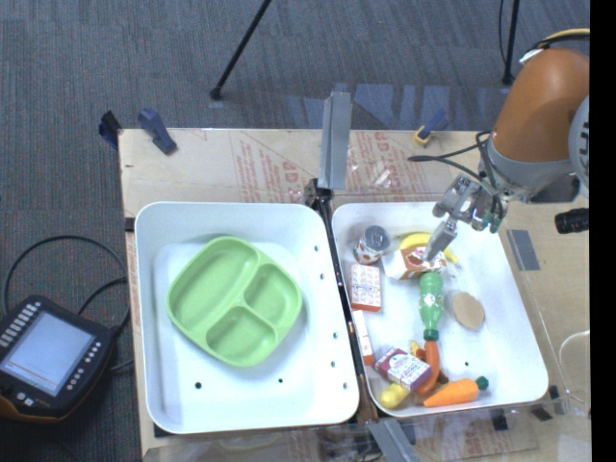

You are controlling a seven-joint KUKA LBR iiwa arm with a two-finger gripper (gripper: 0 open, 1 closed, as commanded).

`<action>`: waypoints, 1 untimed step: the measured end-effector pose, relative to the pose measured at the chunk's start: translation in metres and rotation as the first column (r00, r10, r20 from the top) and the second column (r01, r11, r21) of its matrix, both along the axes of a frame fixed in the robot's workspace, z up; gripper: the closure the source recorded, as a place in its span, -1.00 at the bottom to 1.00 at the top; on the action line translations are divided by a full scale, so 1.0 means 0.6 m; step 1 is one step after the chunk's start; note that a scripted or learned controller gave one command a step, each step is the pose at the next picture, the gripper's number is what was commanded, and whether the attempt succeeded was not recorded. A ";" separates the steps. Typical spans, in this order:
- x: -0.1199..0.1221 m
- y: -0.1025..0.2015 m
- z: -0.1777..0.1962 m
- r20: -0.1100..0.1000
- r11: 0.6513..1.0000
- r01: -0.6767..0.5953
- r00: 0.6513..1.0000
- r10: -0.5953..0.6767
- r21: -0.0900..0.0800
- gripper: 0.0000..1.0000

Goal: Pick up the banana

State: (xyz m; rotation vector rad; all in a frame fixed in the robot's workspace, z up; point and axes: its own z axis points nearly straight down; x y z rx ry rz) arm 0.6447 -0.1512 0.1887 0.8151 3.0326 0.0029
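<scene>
Pincer (441, 245) low in right bin (510, 287), tips at banana (416, 243); finger spread cannot tell, grip unclear.

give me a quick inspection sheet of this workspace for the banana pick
surface: wooden bench bearing two shallow white bins, left bin and right bin.
job's things: curved yellow banana lies at the back of the right bin, partly under a small packet.
clutter: green three-compartment plastic plate in the left bin; in the right bin a small round tin, a flat red and white box, a green plastic bottle, a tan oval piece, an orange toy carrot, a yellow lemon.
grippers: end effector sits just right of the banana; grasp cannot be told.
cables: black cable on the floor by the handheld screen pendant.
surroundings: grey carpet, black tripod leg.
</scene>
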 end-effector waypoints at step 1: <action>-0.012 0.027 0.010 0.000 0.976 -0.217 0.976 0.217 0.000 -1.00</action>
